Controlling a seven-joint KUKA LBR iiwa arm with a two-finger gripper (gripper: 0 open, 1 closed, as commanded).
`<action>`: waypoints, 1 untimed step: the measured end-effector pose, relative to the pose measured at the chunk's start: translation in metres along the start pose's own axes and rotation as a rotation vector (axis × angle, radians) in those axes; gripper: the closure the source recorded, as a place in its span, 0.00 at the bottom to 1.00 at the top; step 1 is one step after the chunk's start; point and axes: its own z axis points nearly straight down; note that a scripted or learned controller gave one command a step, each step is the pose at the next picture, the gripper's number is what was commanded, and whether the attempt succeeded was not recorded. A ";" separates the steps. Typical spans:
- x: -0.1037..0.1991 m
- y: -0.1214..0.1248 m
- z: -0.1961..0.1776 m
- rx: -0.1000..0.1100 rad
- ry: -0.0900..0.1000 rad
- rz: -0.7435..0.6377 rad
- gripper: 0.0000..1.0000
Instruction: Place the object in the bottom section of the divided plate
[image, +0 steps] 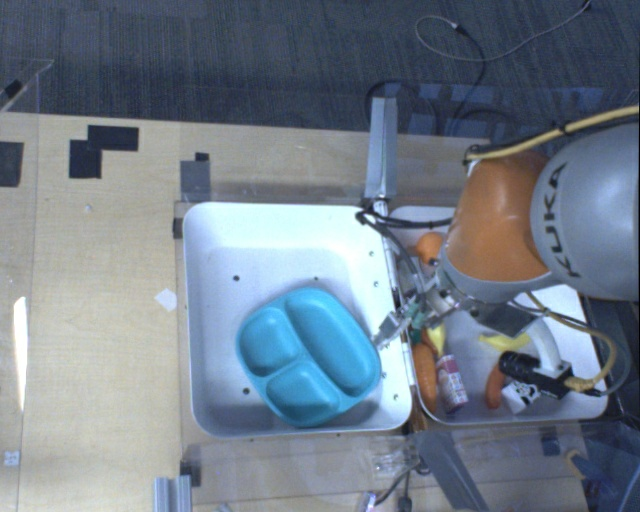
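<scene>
A carrot (425, 372) lies beside a small bottle (450, 381).

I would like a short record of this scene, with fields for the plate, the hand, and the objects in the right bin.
plate: blue divided plate, three sections, nothing in them, lying in the left bin
hand: hand over the wall between the bins, nothing seen between its fingers
right bin: carrot, small bottle, yellow piece, other small items
arm: grey and orange, above the right bin

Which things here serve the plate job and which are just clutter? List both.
Job: blue three-section plastic plate; claw; left white bin.

Clutter: orange carrot; small bottle; yellow banana-shaped piece; orange ball.
</scene>
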 end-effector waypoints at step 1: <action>-0.001 0.002 -0.010 -0.003 -0.001 -0.001 1.00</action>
